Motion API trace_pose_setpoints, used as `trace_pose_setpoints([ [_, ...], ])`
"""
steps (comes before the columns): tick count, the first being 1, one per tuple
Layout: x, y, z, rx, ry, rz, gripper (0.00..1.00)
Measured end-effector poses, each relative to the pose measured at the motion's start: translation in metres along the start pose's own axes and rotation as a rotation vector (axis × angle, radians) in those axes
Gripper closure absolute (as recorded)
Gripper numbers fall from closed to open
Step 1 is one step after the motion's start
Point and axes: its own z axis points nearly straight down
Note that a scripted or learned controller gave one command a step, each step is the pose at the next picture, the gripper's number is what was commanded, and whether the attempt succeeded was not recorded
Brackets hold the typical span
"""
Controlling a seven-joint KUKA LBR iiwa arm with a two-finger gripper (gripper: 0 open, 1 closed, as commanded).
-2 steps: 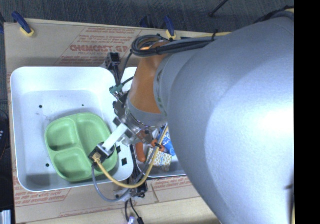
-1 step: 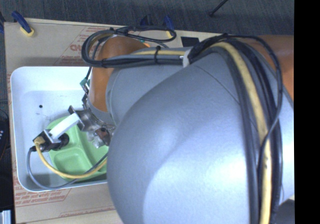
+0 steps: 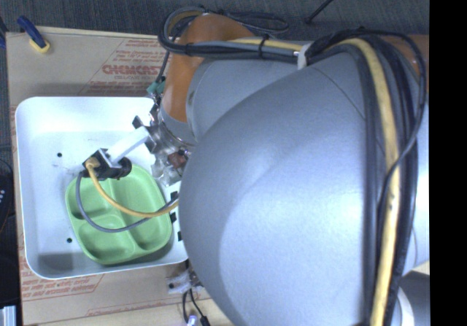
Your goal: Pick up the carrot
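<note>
One grey arm (image 3: 292, 193), wrist down in the bin (image 3: 73, 127) beside the green tray (image 3: 135, 233)

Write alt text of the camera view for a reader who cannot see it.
A big grey robot arm reaches in from the right and covers most of the picture, its orange band by the far corner of a white bin. A green divided plate lies in the bin, toward the picture's lower edge. A blue clip sits on cardboard at top left.

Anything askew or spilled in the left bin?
Nothing looks spilled. The green divided plate lies skewed to the white bin's walls, which is slightly odd. The arm covers everything to the right.
</note>
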Motion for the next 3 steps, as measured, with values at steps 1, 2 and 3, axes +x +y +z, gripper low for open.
trace_pose_setpoints([
  [1, -0.018, 0.029, -0.118, 0.0, 0.0, -0.587, 1.0],
  [2, -0.041, -0.016, -0.034, 0.002, -0.003, -0.455, 1.0],
  [3, -0.059, 0.034, -0.066, 0.0, 0.0, -0.274, 1.0],
])
